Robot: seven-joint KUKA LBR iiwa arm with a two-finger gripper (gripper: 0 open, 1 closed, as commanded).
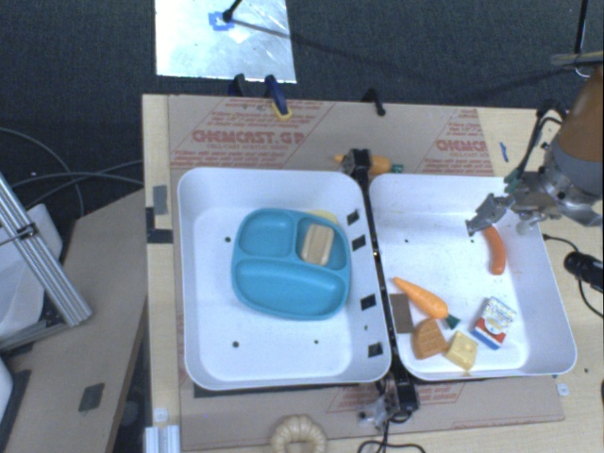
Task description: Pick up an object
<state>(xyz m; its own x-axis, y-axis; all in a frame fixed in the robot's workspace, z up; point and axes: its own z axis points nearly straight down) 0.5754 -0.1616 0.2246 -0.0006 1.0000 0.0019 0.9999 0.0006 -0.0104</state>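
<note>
A pale braided ring [300, 434] is lying at the bench's near edge, closest to the lens. In the right bin [557, 343], an orange sausage-shaped piece [494, 250] is resting near the far right wall, smooth and slightly curved. The gripper [485, 217] is hovering just above its upper end; its fingers are spreading apart, gripping nothing. Nearer are lying a carrot [422, 297], a toast-coloured piece [428, 339], a pale yellow block [462, 350] and a small carton [494, 321] whose print is too small to read. The left bin [203, 347] is holding a blue divided plate [283, 281] carrying a tan bread slice [317, 243]. The board [311, 125] beneath is reading "CHEMCAST GP".
</note>
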